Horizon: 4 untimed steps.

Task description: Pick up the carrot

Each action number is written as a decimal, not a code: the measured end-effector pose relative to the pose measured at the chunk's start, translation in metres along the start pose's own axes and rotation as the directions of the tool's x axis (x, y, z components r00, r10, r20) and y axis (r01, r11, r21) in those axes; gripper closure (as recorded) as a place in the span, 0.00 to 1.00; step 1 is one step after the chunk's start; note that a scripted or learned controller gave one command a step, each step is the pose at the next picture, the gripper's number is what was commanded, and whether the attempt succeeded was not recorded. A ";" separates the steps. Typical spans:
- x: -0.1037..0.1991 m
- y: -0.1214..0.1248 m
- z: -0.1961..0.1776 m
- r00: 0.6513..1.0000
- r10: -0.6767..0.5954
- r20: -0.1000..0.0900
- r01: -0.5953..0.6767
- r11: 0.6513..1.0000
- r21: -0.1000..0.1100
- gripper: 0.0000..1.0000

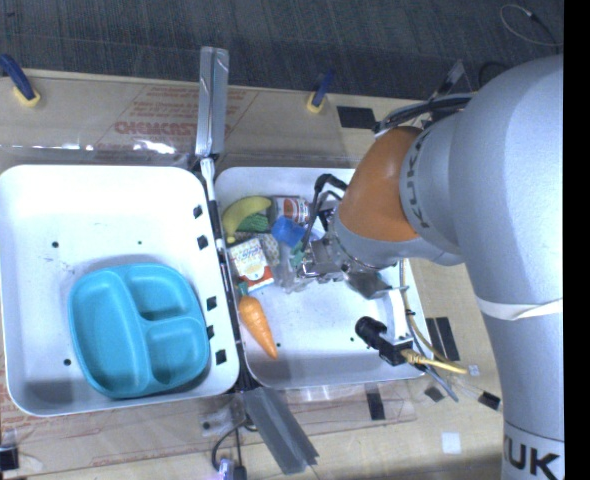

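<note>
I see the carrot [256, 325] by the left wall of the right bin [305, 373]. It looks light, stiff and smooth; I would grip its thick middle. The jaw state I cannot tell.

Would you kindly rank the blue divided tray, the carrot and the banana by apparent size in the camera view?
1. Blue divided tray, clearly largest.
2 and 3. Carrot and banana look alike in size, and the banana is partly hidden, so I won't rank them.

The carrot [256, 325] lies in the right bin [320, 373], the divided tray [140, 328] in the left bin [25, 228].
</note>
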State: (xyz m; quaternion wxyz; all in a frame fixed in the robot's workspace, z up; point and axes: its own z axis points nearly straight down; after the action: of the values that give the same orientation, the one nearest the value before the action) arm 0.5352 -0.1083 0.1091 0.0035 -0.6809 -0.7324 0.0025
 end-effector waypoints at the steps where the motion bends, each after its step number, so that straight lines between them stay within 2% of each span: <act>1: 0.000 0.000 0.000 1.000 -0.001 0.000 0.001 1.000 0.000 0.00; 2: 0.008 -0.038 0.014 0.970 -0.243 0.018 0.243 0.970 -0.017 0.00; 3: 0.009 -0.053 0.013 0.982 -0.186 0.019 0.186 0.982 -0.023 0.00; 4: 0.010 0.024 -0.053 1.000 -0.011 0.001 0.011 1.000 -0.006 0.00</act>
State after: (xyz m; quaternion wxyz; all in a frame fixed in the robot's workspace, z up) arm 0.5587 -0.0971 0.1622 0.0011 -0.6771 -0.7359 0.0007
